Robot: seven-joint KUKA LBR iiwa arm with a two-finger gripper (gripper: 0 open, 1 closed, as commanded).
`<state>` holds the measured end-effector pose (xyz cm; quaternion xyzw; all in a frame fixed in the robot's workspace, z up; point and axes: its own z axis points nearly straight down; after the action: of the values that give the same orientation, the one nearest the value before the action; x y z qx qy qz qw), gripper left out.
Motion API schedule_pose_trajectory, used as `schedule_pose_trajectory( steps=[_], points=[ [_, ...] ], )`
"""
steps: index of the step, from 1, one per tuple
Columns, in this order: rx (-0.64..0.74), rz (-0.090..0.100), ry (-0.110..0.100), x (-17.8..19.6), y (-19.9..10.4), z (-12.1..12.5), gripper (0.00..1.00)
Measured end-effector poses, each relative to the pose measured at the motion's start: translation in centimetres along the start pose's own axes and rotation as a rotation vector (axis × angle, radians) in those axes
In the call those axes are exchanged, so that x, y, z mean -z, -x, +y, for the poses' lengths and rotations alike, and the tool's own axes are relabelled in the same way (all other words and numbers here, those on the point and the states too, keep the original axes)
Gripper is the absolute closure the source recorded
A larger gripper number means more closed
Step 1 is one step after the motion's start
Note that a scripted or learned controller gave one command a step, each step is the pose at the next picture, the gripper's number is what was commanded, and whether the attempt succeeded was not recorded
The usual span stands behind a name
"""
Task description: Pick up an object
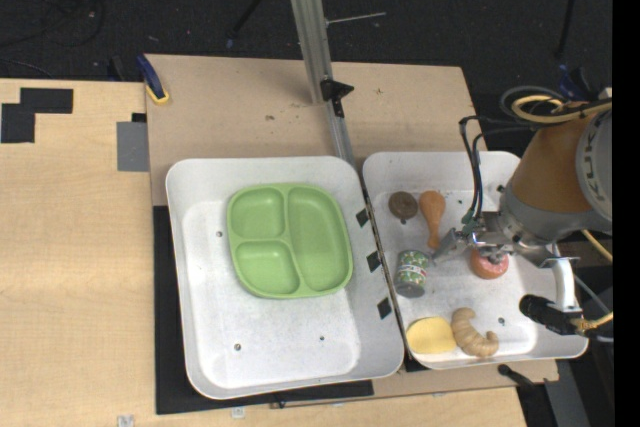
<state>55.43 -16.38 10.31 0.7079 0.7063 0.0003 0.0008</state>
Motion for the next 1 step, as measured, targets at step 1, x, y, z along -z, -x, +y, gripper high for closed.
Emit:
schedule_pose_trajectory(
  steps=[1],
  points=[
    [0.0,-0.002,0.005,-1.0,0.08,0.32,0.0]
  ],
)
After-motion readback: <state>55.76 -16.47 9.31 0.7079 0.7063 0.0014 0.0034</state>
